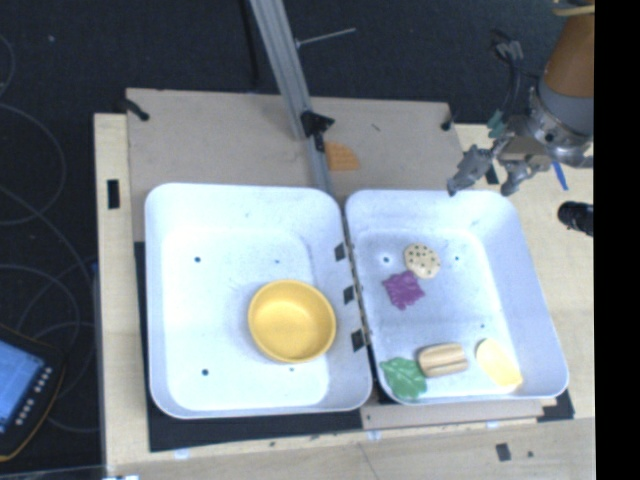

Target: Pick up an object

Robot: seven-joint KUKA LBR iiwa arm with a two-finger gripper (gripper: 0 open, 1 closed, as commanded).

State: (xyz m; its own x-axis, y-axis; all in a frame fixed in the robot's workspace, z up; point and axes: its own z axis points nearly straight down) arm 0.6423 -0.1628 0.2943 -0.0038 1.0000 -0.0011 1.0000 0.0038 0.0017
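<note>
- While the gripper point(487, 176) is held above the far right corner of the right bin point(520, 258), with its two fingers spread apart and nothing between them, no object has been picked up yet.
- Every candidate can be placed against that bin: a cookie point(422, 260) and a purple piece point(403, 289) lie near its middle, touching or nearly so; a green piece point(403, 377), a bun point(442, 359) and a yellow piece point(497, 362) are lined up along its near wall.
- A yellow bowl point(292, 319) is seated in the left bin point(200, 268), well apart from the gripper.
- A miss is judged likely at the near row: the three objects are packed close, so a finger could be brought down onto a neighbour, or two things could be nudged instead of one being clamped.
- Against the near wall, a finger could be blocked by the rim before closing.
- The cookie appears flat and round with dark specks; being low, it could be slid along the smooth bin floor rather than lifted.
- The purple and green pieces look irregular, possibly soft, so a grip on an edge could slip.
- The bun seems rounded and elongated, and could be rolled out if pinched off-centre.
- The bowl looks like smooth, hard plastic; its width may exceed the opening, leaving only the rim to be pinched.
</note>
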